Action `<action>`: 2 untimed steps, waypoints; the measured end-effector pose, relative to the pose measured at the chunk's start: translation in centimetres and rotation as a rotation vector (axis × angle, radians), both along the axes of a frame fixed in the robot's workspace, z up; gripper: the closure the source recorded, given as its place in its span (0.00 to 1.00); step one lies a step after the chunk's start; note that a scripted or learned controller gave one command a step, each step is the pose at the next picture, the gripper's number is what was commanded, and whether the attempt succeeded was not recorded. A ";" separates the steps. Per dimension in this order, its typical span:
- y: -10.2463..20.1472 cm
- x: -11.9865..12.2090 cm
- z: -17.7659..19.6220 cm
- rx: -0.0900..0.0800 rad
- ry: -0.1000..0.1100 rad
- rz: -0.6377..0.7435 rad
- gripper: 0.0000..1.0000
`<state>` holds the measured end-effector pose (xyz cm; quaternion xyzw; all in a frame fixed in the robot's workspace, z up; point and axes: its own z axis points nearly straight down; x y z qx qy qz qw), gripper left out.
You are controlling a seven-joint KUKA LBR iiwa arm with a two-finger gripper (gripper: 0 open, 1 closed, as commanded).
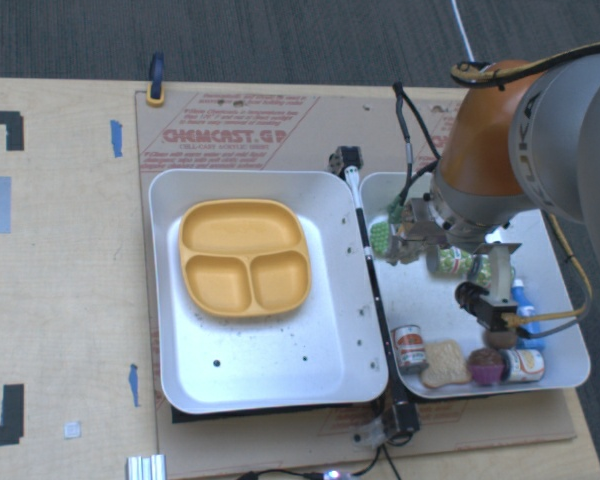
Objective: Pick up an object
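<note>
My gripper [427,240] reaches down into the right bin [570,353], under the orange-banded wrist, which hides most of it. Just left of the gripper lies a green object [381,236]. A green and white can [453,261] lies on its side just right of the gripper. A small red-labelled can [409,346], a tan cracker-like piece [443,363], a purple object [487,367] and a small jar [526,365] line the bin's front edge. A blue and white item [521,299] lies by the right wall. I see nothing held.
The left bin [270,368] holds a yellow three-part plate [245,256] toward its back. A black divider rail [372,278] runs between the bins. A black cable [408,133] and a yellow hose [555,316] trail around the arm over the right bin.
</note>
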<state>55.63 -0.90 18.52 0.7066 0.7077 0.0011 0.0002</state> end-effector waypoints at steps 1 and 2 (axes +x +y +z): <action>-7.8 6.7 0.0 -0.003 -0.001 -0.002 1.00; -1.2 7.2 0.0 -0.001 0.001 0.001 1.00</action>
